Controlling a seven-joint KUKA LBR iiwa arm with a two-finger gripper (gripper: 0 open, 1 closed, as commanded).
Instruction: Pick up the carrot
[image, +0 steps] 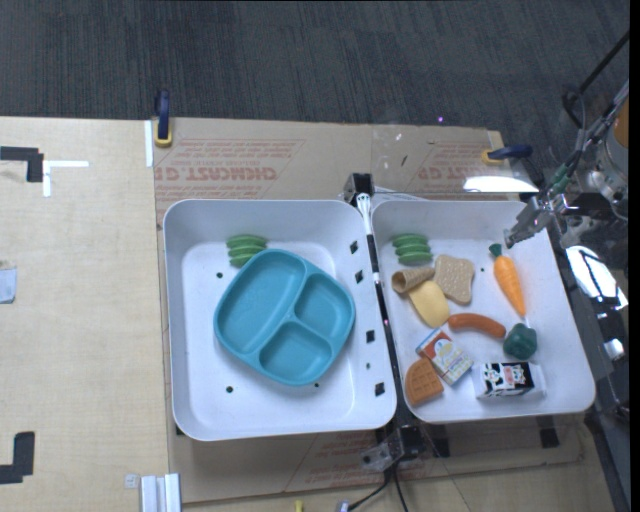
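Observation:
The carrot (510, 284) is orange with a small green top. It lies in the right bin (570, 330) near the right wall, with the leafy end pointing to the far side. My gripper (524, 224) hangs over the far right corner of that bin, just beyond the carrot's green end and apart from it. Nothing shows in the gripper's grasp.
Around the carrot in the right bin lie a bread slice (455, 278), a sausage (477, 323), a dark green broccoli (520, 341), a milk carton (508, 378), a cheese wedge (431, 302) and green pea pods (410, 246). The left bin (190, 380) holds a blue divided plate (285, 315).

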